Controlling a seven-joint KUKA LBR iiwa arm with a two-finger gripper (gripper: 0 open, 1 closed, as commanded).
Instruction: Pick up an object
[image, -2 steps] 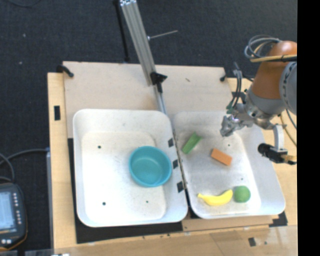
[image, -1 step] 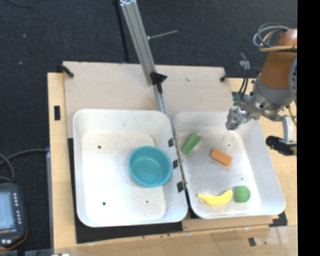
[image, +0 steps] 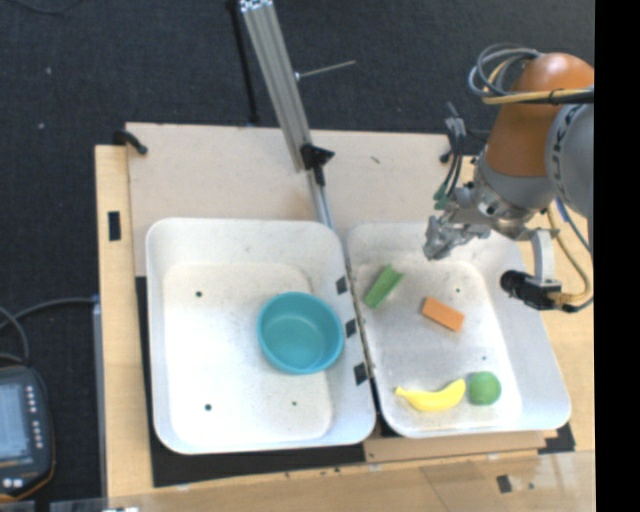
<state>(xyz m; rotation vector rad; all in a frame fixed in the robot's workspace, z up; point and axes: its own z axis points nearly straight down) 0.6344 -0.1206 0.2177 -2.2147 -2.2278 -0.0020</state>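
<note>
Yellow banana (image: 432, 397) lies at the right bin's (image: 530, 340) near edge, touching a green ball-like fruit (image: 484, 388) on its right. Orange block (image: 442, 314) sits mid-bin, green cylinder (image: 382, 286) tilted near the divider. Blue bowl (image: 300, 332) rests in the left bin (image: 190, 300). Arm (image: 530, 120) reaches in from the right, wrist bent down, gripper (image: 440, 243) hanging over the right bin's far edge, apart from every object. Nothing visible between the fingers; can't tell how far open they are.
</note>
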